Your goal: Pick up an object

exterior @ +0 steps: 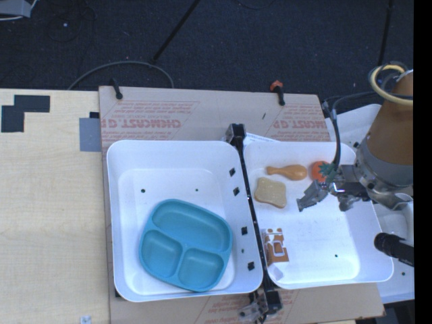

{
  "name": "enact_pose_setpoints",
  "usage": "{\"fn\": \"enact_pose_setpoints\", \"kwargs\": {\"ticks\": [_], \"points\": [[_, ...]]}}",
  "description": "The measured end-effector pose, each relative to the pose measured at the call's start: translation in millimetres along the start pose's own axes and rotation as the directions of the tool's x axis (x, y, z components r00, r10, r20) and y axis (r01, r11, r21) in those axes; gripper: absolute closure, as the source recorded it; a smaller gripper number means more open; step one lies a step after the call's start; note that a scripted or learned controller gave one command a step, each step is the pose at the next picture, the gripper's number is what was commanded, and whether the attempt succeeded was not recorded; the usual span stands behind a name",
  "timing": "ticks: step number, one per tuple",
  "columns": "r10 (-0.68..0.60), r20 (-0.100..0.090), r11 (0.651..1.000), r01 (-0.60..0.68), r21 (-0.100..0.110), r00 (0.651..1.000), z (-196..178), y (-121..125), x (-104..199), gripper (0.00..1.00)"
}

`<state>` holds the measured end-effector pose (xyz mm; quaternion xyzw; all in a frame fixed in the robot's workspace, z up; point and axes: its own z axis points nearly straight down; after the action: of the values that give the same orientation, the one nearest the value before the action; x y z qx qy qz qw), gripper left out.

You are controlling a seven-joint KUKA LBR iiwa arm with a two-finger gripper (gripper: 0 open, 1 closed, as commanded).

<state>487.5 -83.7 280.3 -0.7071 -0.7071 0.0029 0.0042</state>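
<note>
Three small objects lie loose in the right bin — none is lifted yet.

The gripper hangs low over that bin, jaws slightly parted with nothing between them, just beside the bread slice and near the drumstick and orange toy — placed, I judge, for a grasp. The blue tray sits in the left bin.

The bench bears two white bins.
</note>
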Motion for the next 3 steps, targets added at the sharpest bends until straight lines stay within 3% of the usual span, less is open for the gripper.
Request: {"fn": "enact_pose_setpoints", "kwargs": {"ticks": [1, 3], "points": [[-0.001, 0.001, 1.0, 0.001, -0.006, 1.0, -3, 1, 0, 0.0], [0.0, -0.001, 1.0, 0.0, 0.001, 1.0, 103, 3, 2, 0.0]]}}
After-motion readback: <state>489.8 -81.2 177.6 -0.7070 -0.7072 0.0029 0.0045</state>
